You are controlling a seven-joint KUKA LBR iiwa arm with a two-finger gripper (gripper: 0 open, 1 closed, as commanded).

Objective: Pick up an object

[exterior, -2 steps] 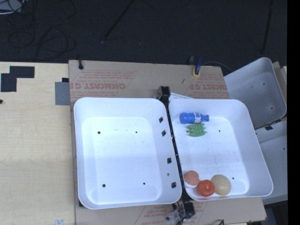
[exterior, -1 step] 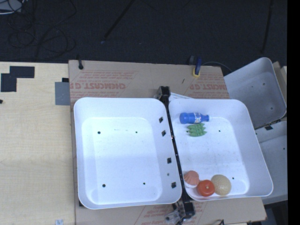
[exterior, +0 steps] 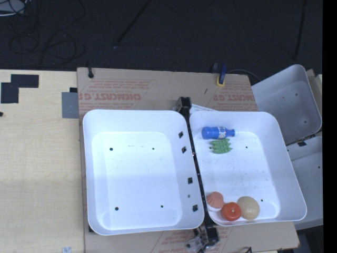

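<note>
While every object lies loose in its bin, the picking task appears not yet begun, and all of it seems left to do. The bench, pale wood, fills the left of the frame, with a sheet of brown cardboard laid under the two bins; mirrored red lettering runs across the cardboard's upper edge and cannot be read with any confidence, and more red print shows at the bottom edge, too cut off to make out. The left bin, at centre-left, shows bare white floor with small dark holes. The right bin, at centre-right, holds all the candidates: a blue bottle with a white cap lying on its side near the upper wall, its label too small to read; a green ridged piece just below it; and, clustered in the lower corner, a beige ball, a red round object and a pinkish round object, set close together and possibly touching. The state of the pincer cannot be told from this view. Any of the five things could be the target; none is lifted.
</note>
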